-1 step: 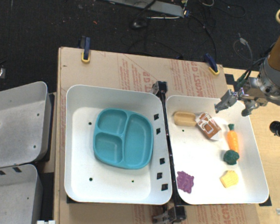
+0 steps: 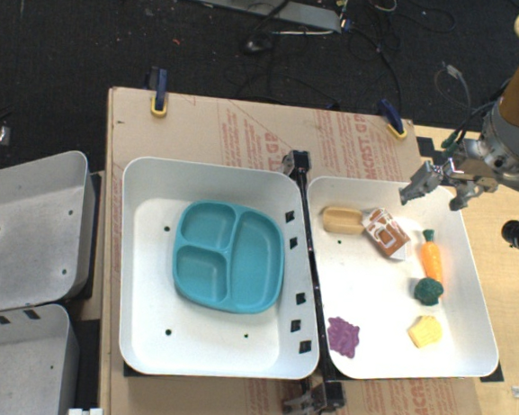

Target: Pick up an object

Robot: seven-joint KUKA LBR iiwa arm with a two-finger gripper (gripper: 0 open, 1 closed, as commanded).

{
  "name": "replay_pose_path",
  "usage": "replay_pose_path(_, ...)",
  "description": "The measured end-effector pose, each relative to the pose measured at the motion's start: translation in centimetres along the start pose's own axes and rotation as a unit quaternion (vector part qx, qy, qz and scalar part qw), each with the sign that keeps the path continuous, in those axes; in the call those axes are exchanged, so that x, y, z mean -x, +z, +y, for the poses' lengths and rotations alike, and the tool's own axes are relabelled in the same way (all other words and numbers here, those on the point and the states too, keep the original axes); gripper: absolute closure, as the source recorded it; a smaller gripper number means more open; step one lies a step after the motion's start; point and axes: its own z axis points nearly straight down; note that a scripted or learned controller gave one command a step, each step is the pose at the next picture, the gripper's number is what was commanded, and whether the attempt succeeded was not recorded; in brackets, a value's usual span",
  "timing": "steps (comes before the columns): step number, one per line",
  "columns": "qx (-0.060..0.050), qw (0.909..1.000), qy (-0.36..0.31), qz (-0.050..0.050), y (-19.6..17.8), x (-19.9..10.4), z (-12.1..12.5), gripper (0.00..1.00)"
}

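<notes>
- Near edge of right bin (image 2: 476,361): purple grape cluster (image 2: 343,336) and yellow block (image 2: 426,331), well apart.
- Mid right bin: dark green broccoli piece (image 2: 428,291) just below orange carrot (image 2: 431,260).
- Far part of right bin: brown-and-white packet (image 2: 385,232) touching tan bread roll (image 2: 341,220).
- Left bin (image 2: 141,327): teal divided tray (image 2: 229,255), lying flat.
- End effector (image 2: 440,186): over far right rim of right bin, fingers spread apart, nothing between them.
- Bench (image 2: 249,124): clamps on far edge.
</notes>
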Motion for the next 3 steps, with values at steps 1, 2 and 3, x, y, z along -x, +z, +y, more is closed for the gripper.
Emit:
replay_pose_path(1,-0.003,1.0,0.001,0.001,6.0,-0.5,-0.8,0.0)
replay_pose_path(2,-0.002,1.0,0.0,0.001,11.9,-1.3,-0.3,0.0)
replay_pose_path(3,-0.002,1.0,0.001,0.001,18.1,-1.2,0.2,0.0)
